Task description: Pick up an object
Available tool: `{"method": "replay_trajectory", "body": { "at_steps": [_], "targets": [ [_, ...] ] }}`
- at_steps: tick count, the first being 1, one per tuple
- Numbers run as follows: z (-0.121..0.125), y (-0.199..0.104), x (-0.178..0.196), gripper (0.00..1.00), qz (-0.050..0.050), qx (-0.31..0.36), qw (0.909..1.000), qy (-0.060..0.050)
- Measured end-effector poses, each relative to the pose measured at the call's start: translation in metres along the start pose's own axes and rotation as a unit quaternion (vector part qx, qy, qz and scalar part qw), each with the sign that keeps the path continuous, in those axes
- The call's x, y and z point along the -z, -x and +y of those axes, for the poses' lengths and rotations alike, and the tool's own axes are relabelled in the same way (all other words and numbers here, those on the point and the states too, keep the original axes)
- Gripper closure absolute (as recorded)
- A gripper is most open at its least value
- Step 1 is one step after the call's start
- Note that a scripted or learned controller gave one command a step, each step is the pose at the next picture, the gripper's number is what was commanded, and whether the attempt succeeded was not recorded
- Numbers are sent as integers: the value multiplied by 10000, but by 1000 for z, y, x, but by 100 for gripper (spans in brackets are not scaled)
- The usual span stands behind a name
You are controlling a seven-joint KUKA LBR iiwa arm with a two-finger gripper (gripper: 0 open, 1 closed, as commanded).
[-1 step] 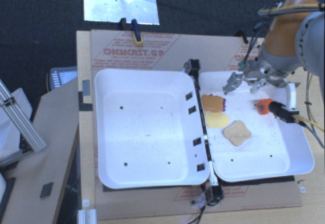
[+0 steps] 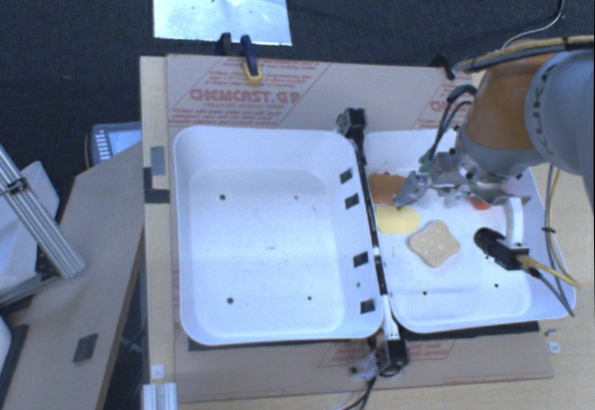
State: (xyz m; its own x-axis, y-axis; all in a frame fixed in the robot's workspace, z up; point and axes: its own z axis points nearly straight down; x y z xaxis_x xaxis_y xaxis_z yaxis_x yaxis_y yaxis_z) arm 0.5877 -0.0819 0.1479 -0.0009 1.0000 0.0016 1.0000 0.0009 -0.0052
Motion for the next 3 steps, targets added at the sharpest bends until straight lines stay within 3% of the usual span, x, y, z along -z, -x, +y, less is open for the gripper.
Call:
{"method": "replay_trajectory", "body": {
  "at_steps": [1,2,3],
  "targets": [
    [19,-60,39,0,-6,43,10000,52],
    [19,-57,48,100,-7,18,10000,47],
    [-41,-54,102,100,-3,-5,10000,33]
  ]
}}
